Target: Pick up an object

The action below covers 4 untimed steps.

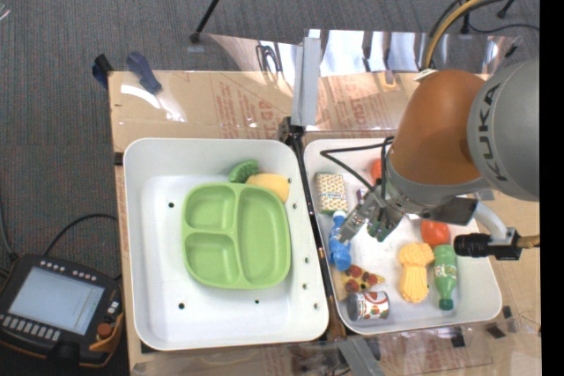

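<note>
Beside knobbly yellow corn (411, 270), metal tool (366, 224).

The right white bin (490, 299) is crowding up: a blue toy bottle (338, 246), a printed tin can (368, 305), a yellow corn cob (412, 270) and a green bottle (444, 276) are lying near together. In the left white bin (145, 277), bare floor is ringing the green divided plate (236, 235).

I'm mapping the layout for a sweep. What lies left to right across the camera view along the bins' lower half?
Teach pendant → green divided plate → blue toy → small can → yellow corn toy → green bottle.
</note>
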Each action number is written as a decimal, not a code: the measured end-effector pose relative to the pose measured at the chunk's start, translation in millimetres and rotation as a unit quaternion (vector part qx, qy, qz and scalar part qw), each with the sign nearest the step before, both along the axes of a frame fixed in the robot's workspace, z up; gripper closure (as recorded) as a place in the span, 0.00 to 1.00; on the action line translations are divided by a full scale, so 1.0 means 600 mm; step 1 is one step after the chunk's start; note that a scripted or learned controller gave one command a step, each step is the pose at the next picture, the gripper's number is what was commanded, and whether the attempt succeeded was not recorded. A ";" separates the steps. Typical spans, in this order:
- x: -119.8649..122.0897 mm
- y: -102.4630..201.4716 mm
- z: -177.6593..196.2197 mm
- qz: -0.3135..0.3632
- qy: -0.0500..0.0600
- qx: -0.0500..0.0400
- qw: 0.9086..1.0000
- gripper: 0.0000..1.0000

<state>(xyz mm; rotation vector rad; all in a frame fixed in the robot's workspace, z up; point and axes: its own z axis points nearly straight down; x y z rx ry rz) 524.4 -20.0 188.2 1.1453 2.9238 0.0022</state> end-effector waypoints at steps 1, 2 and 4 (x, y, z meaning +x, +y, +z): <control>-0.001 0.000 -0.002 0.001 0.002 0.000 1.000 0.00; -0.057 -0.118 -0.141 0.046 0.000 -0.001 0.999 0.00; -0.077 -0.112 -0.153 -0.012 0.003 -0.003 1.000 1.00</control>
